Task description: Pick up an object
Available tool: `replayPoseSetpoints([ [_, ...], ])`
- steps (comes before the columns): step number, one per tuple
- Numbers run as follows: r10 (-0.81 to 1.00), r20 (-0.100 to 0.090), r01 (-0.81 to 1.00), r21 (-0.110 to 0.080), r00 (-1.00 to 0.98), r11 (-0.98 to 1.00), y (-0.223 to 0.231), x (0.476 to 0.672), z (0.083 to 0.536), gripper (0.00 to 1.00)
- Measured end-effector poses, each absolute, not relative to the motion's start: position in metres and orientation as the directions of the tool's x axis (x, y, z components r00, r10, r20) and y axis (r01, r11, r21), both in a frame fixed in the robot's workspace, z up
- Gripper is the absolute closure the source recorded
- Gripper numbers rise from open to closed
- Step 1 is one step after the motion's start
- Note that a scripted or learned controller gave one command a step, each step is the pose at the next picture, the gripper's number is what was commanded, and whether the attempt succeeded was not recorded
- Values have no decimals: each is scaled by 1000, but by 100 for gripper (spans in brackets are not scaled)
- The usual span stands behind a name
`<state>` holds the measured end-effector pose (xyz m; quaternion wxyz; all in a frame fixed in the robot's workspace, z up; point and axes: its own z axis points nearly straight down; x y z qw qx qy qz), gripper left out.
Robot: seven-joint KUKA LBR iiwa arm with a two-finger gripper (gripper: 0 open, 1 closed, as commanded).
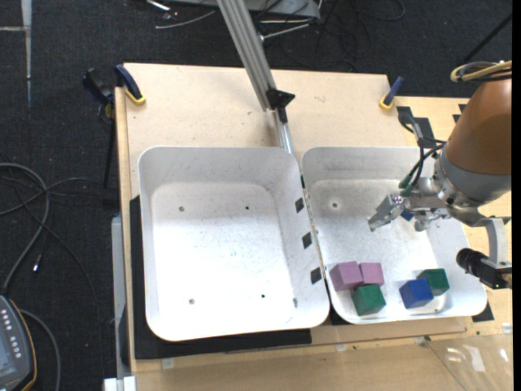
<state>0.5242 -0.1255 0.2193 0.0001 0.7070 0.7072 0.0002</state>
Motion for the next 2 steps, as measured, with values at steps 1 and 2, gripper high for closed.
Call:
replayPoseSetpoints([
  [1,1000,-2,1000,-2,5,-5,-187,537,177,0],
  [2,1000,-1,1000,0,1,-1,-184,538,180,0],
])
